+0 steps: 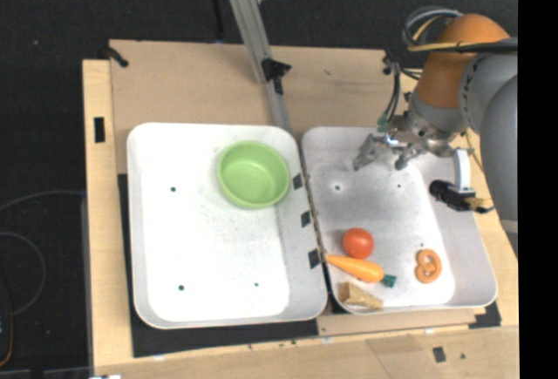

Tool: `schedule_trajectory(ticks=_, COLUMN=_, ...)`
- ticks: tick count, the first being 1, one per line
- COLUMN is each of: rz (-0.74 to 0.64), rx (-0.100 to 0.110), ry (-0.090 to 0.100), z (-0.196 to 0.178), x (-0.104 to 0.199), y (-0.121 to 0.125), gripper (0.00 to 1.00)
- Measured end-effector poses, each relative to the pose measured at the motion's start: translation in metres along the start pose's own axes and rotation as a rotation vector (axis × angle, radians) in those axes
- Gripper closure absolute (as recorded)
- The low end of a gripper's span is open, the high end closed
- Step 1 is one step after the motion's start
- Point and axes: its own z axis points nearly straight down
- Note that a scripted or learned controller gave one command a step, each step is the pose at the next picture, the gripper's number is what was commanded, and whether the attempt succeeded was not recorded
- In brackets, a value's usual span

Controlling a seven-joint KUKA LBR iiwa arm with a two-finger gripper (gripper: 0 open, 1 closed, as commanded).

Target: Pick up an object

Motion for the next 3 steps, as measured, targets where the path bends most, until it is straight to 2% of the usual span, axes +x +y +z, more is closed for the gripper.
schedule_trajectory(ticks=1, rz=0.0, rx=-0.011, ry=-0.002, z=-0.017, x=-0.001, y=0.003, gripper=1.0)
schedule_trajectory(ticks=3, rz=-0.003, rx=-0.007, ry=0.001, z=-0.13, x=-0.004, y=-0.004, gripper=1.0)
